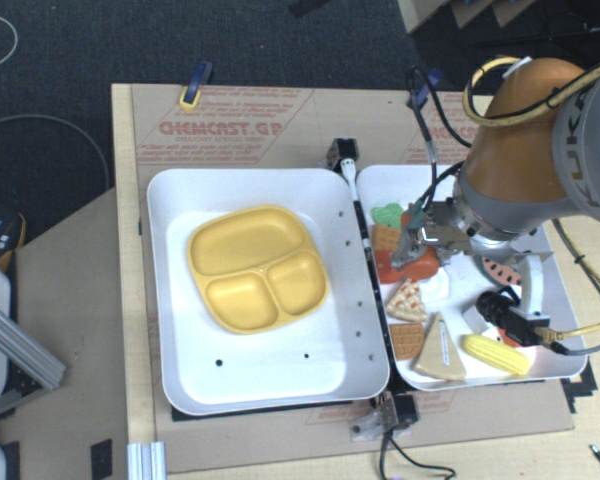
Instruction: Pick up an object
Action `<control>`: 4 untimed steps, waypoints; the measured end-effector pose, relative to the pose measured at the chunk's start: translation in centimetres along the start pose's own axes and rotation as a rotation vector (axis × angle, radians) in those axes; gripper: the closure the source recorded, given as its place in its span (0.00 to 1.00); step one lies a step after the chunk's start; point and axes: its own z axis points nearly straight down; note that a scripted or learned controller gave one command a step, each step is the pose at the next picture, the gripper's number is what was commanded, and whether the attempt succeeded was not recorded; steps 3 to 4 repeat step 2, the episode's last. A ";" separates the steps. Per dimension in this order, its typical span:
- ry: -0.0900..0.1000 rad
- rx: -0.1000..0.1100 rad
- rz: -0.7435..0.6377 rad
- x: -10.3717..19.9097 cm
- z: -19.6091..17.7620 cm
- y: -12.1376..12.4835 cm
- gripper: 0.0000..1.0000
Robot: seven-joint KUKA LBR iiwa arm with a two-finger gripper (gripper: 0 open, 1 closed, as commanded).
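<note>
The right bin (395,172) holds toy food. My gripper (418,244) is low over its left half, right at a red piece (404,265), touching or just above it. A green piece (387,214) and an orange-brown piece (385,238) lie just behind the red one. A pizza slice (407,301), a brown waffle square (407,340), a tan sandwich wedge (443,353) and a yellow corn cob (496,354) lie toward the front. A watermelon slice (501,269) shows under the wrist.
The left bin (180,368) holds a yellow divided plate (257,268). The arm's orange and grey body (525,138) covers the back right of the right bin. A raised divider (365,258) separates the two bins.
</note>
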 end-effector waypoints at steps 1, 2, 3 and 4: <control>0.000 0.001 -0.002 5.6 -0.1 -2.4 1.00; -0.002 -0.004 0.004 5.4 -0.8 -2.2 1.00; -0.002 -0.004 0.004 5.4 -0.8 -2.2 1.00; -0.002 -0.004 0.004 5.4 -0.8 -2.2 1.00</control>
